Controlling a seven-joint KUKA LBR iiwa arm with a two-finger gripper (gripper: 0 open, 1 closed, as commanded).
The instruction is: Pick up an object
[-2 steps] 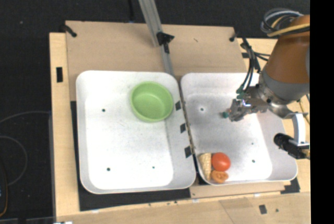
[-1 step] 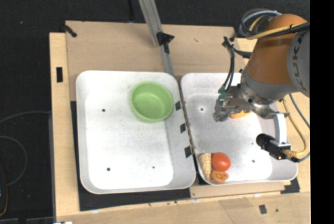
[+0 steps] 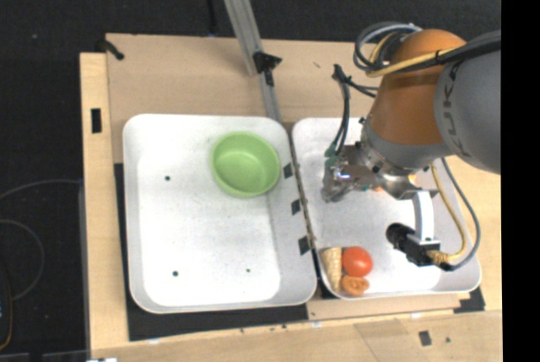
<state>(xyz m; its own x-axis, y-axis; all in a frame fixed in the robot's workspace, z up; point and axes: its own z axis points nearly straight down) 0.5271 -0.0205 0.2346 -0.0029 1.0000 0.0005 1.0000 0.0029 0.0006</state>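
Leftward, green bowl (image 3: 245,164) in left bin (image 3: 169,267); tomato (image 3: 358,261), cone-shaped item (image 3: 332,262) in right bin's (image 3: 337,217) near corner. Arm (image 3: 422,107) reaches over right bin; jaws' state: cannot tell.

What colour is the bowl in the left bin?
Light green: the bowl shows clearly in the camera view, near the left bin's far right corner.

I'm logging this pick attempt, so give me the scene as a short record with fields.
left bin: holds a green bowl, upright, near its far right corner
right bin: small items at its near left corner, a red ball, an orange piece, a tan cone
tool: over the right bin, apart from those items
arm: enters from the right
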